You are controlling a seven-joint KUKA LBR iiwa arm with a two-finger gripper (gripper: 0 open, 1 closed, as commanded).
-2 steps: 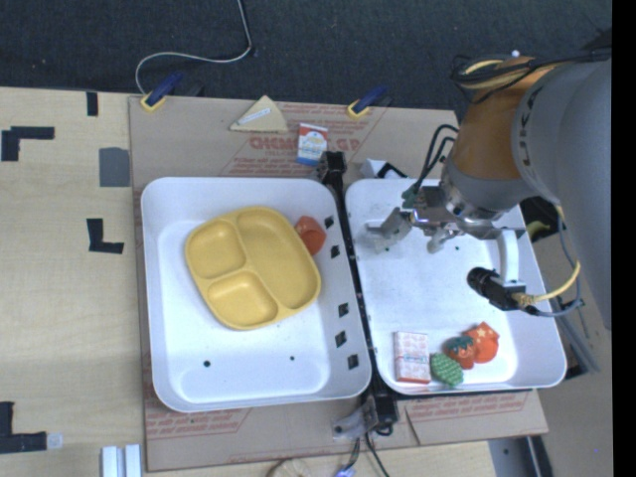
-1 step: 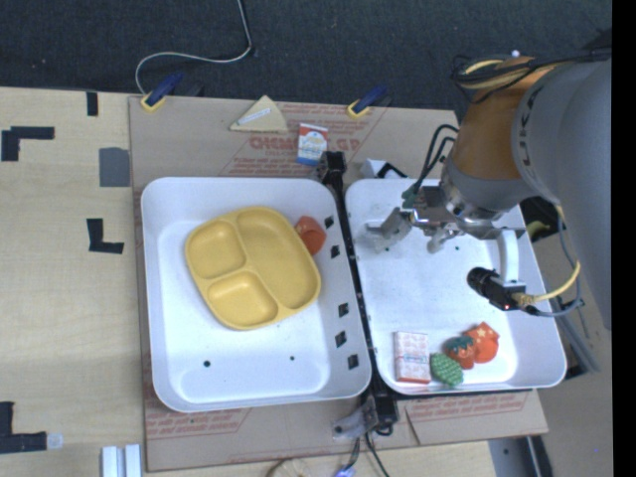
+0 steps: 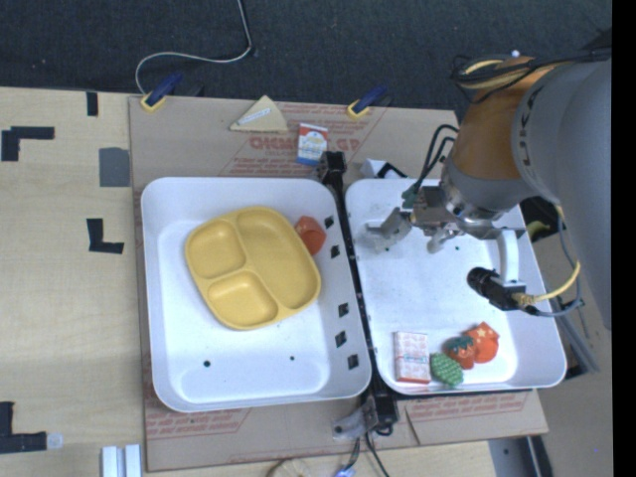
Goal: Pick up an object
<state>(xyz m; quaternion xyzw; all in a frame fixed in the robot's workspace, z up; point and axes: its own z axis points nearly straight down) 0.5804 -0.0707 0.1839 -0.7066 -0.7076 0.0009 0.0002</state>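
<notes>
Small packet (image 3: pixel 411 355) w/ unreadable red print, right bin (image 3: pixel 542 366) front; gripper (image 3: pixel 411 229) above, fingers spread wide, nothing between.

Robot lab — taped bench (image 3: pixel 60 296), clamped cardboard (image 3: pixel 199 127).

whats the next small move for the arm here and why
Probably bring the gripper toward the near edge of the right bin. It hangs over bare floor at the bin's far end with nothing between its fingers, while the small packet and the red and green toy lie along the near edge.
</notes>
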